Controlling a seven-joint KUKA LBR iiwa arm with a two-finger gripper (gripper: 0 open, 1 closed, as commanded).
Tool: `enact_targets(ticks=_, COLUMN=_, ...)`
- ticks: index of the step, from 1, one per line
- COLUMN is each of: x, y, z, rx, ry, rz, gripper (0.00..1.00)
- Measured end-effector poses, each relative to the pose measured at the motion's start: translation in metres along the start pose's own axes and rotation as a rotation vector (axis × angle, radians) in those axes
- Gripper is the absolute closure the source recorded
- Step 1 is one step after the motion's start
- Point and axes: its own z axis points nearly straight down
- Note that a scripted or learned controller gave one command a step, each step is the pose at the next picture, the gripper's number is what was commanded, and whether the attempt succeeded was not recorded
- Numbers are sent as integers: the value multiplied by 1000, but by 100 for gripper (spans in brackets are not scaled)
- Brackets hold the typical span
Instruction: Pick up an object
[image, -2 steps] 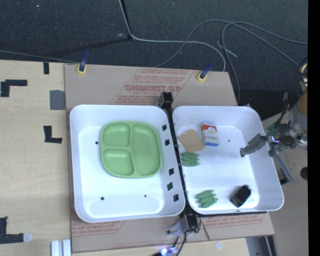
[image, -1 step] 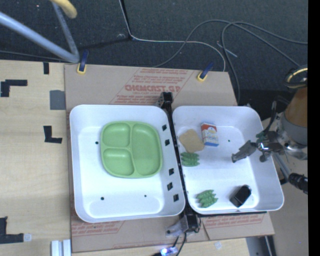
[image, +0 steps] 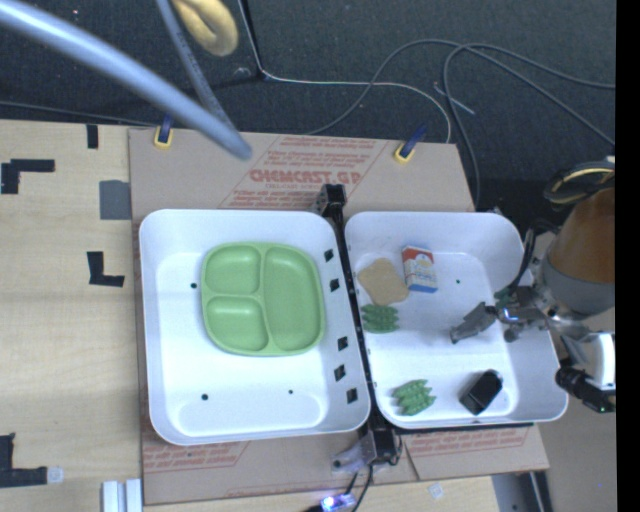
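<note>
So far nothing is picked: the small black block (image: 482, 391) lies loose on the floor of the right white bin (image: 505, 232), near its 5 o'clock corner. From the block, the tool (image: 470, 328) sits close by at about 12 o'clock, low over the bin; whether it is wide or narrow I cannot tell. Descent, grasp and lift all remain.

Arm (image: 585, 250) reaches in from right, wrist low. Pincer (image: 468, 327) points left, tilted downward, nothing seen between its tips.
</note>
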Motion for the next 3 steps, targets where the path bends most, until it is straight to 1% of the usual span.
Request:
enact_targets(ticks=1, x=-9, y=-2, z=56, rx=2, ry=0, rz=0, gripper=0)
enact_targets(ticks=2, x=-9, y=-1, z=44, rx=0, ry=1, rz=-1, gripper=100)
enact_targets(ticks=3, x=-5, y=-4, z=-18, rx=-5, ry=-1, rz=-1, gripper=100)
